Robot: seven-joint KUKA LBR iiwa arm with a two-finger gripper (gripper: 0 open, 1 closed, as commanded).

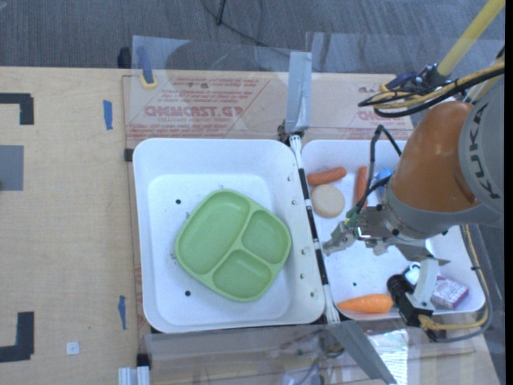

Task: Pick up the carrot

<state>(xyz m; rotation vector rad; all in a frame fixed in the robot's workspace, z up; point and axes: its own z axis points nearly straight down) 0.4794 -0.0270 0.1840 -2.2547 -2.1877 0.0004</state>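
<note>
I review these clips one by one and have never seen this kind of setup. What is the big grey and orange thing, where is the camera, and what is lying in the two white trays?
The grey and orange thing is a robot arm, reaching in from the right. The one camera sits above the bench and looks down at a slant. At the arm's end is a two-finger gripper, hovering over the right bin; nothing shows between its fingers.

The left bin holds a green divided plate. The right bin holds the carrot near its front edge, apart from the gripper, plus a reddish sausage-shaped piece, a pale round item and a small purple packet. The carrot is not yet picked up.
</note>
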